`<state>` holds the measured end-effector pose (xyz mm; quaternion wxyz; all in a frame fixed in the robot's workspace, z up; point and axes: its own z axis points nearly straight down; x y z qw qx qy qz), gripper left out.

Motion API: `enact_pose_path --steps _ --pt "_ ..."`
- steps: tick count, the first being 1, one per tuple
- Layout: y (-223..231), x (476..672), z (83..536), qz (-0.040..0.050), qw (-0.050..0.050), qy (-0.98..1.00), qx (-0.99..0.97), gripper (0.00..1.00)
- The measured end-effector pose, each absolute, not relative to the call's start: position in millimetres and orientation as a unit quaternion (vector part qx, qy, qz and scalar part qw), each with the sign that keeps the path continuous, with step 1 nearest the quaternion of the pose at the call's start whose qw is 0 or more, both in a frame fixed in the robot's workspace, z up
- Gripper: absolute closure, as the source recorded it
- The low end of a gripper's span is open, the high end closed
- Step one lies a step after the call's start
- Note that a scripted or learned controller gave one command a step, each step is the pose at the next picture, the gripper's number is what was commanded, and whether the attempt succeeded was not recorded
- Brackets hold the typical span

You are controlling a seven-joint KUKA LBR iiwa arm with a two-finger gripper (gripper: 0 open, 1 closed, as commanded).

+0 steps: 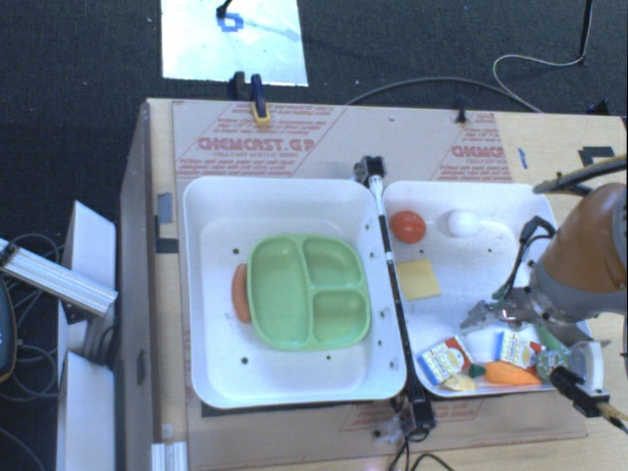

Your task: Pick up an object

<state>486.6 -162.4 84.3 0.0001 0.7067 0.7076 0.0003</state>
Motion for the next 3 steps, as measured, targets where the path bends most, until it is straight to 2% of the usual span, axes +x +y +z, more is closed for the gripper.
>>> enact_pose_path --steps 1,2,3 --pt "-162.7 487.8 95.0 0.0013 0.002 0.707 0.707 1.0" --pt "-162.7 487.7 94.9 0.0013 0.002 0.708 0.707 0.0" --pt "-207.5 487.5 188.2 0.0007 0.003 0.707 0.707 0.0"
